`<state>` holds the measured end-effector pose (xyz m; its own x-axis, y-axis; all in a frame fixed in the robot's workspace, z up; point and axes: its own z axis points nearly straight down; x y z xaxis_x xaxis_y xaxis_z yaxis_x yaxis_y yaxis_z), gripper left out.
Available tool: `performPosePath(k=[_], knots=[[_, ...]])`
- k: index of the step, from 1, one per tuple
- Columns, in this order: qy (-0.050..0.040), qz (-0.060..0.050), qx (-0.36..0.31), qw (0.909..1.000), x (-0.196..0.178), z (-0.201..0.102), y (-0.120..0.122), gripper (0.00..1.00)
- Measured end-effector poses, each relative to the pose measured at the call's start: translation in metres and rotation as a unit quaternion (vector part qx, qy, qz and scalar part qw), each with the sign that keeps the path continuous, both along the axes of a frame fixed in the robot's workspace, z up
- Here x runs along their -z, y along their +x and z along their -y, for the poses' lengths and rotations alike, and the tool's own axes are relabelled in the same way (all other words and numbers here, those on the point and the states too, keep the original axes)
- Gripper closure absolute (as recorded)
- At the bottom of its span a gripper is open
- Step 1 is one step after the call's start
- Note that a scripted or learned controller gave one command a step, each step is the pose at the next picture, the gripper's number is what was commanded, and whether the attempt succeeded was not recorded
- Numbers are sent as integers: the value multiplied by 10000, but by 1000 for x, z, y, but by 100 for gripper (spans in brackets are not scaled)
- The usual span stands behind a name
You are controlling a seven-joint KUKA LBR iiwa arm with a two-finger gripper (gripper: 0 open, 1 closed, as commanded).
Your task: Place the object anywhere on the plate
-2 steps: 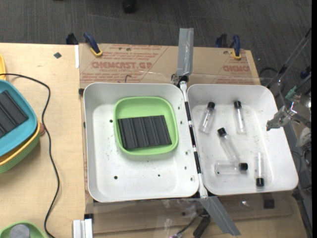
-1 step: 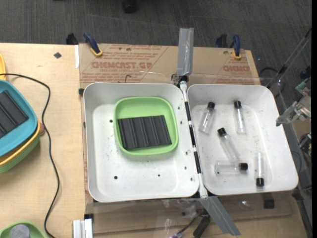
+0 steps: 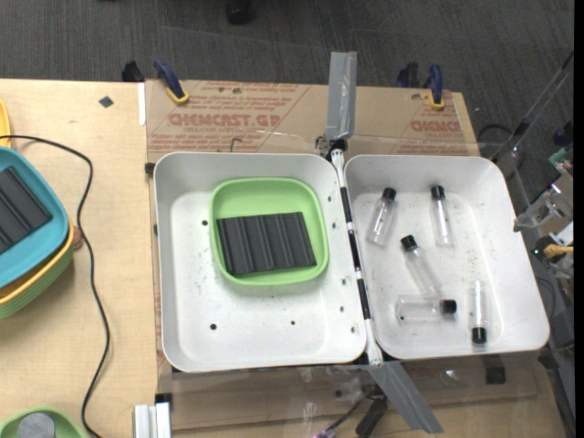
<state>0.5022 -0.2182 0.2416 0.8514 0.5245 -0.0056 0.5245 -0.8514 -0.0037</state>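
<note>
Where the wooden bench (image 3: 73, 126) meets a sheet of printed cardboard (image 3: 228, 117), two white bins sit side by side, their inner edges touching. Left bin (image 3: 182, 281) holds a green plate (image 3: 270, 193), squarish with rounded corners, set toward the bin's far half. A dark ribbed slab (image 3: 266, 243) lies flat on the plate, covering most of its floor. Right bin (image 3: 511, 254) holds five clear vials with black caps, all lying down, none on the plate: one far-left (image 3: 381, 215), one far-centre (image 3: 441, 217), one mid-bin at a slant (image 3: 418, 261), one near the front edge lying crosswise (image 3: 422, 310), one at front right (image 3: 476, 310). The two front vials lie near each other but apart. Which vial is the task's object: cannot tell. Claw state: cannot tell. Stacked teal and yellow trays (image 3: 27, 235) sit at the bench's left edge, with a black cable (image 3: 91, 245) looping past them.
</note>
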Motion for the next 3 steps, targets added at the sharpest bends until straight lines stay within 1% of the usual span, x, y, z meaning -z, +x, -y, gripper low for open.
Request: performPosePath(k=[1,2,3], knots=[[-13,4,1728,9850,-15,4,9,0],[-13,3,1727,9850,-30,4,14,0],[-11,-1,1704,9854,-17,4,22,0]])
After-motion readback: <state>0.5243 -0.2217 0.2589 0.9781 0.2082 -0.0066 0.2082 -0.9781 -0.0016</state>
